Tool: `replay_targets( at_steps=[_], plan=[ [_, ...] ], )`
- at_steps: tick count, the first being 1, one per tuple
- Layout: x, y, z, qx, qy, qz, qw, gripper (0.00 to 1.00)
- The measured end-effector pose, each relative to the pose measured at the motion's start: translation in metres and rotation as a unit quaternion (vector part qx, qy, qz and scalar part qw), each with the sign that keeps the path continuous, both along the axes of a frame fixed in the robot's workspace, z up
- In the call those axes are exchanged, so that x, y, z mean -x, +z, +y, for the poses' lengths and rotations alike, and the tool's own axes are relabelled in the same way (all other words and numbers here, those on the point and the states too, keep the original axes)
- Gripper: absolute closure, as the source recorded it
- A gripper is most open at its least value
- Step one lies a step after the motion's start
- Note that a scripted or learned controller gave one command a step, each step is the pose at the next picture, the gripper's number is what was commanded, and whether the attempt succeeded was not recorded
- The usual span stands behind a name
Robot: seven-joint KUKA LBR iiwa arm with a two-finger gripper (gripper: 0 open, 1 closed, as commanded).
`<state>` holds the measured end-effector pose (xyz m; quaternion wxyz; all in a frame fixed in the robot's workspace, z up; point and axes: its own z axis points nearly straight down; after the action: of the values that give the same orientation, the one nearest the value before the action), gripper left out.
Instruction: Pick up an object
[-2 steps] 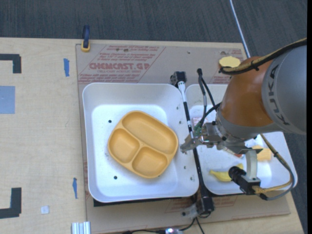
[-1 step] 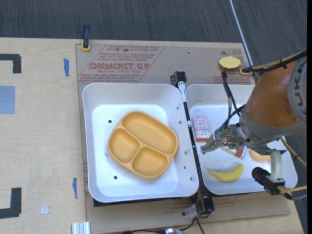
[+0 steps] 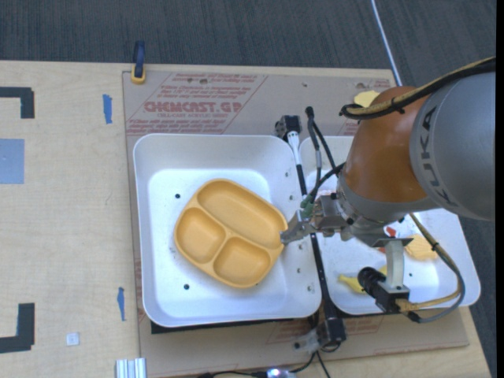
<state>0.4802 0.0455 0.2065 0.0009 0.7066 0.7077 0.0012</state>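
A yellow plate [image 3: 228, 232] with three compartments lies flat in the left white bin [image 3: 157, 211], a little right of its middle. My gripper [image 3: 294, 228] hangs low over the bin's right side, its tip right at the plate's right rim. The wrist and the orange band of the arm [image 3: 386, 160] cover much of the right bin [image 3: 465, 278]. I cannot make out whether anything is gripped.
In the right bin lie a small yellow piece [image 3: 349, 282] near the front and a yellow-orange item [image 3: 423, 248] beside the arm. Another yellow object [image 3: 365, 98] peeks out behind the arm. Black cables [image 3: 311, 144] run along the divide between the bins.
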Motion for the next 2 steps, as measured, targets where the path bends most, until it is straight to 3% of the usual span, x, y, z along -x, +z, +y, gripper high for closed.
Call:
replay_targets(
  at_steps=[2],
  plan=[
    [-0.003, 0.020, 0.001, 0.0000, 0.001, -0.004, 1.0000, 1.00]
  ],
)
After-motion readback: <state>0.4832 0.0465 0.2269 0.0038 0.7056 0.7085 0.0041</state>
